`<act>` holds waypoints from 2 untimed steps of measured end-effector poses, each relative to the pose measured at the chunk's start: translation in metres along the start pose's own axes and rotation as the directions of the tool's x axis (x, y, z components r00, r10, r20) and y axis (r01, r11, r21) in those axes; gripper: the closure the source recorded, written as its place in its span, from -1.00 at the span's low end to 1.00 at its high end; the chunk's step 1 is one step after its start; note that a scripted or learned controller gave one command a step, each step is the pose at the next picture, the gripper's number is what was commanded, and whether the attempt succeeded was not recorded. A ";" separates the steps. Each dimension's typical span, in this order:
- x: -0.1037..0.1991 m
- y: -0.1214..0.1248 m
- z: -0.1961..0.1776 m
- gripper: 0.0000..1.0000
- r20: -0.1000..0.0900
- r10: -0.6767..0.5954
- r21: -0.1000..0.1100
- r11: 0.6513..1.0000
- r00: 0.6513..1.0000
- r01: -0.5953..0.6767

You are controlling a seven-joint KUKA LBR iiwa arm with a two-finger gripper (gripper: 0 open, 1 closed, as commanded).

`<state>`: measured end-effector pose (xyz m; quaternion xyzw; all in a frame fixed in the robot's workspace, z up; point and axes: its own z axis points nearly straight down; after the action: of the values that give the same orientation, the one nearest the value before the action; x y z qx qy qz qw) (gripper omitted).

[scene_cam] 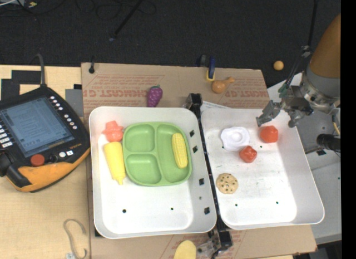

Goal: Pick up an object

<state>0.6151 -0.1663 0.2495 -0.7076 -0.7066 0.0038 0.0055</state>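
Observation:
My gripper (pixel 280 115) hangs over the far right part of the right bin (pixel 311 196), fingers spread open with nothing between them. A red tomato-like piece (pixel 269 134) lies just below it in the bin. Further left lie a small red cube-like piece (pixel 248 154), a white fried egg (pixel 235 137) and a cookie (pixel 227 183). The left bin (pixel 144 213) holds a green divided plate (pixel 139 169) with a corn cob (pixel 179 149) in its right compartment, a yellow bottle-shaped piece (pixel 115 161) and a pink piece (pixel 113 131).
A teach pendant (pixel 39 135) rests on the bench to the left. Behind the bins lie purple grapes (pixel 154 95), an orange pear-shaped toy (pixel 221 85) and a small orange ball (pixel 278 65). A yellow object (pixel 184 249) sits at the front edge.

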 end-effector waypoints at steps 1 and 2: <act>0.000 0.002 -0.007 -1.00 0.002 -0.002 -0.011 1.000 1.000 0.002; 0.001 0.003 0.036 -1.00 0.001 -0.003 -0.007 1.000 1.000 0.003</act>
<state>0.6172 -0.1648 0.2132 -0.7065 -0.7077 0.0016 0.0026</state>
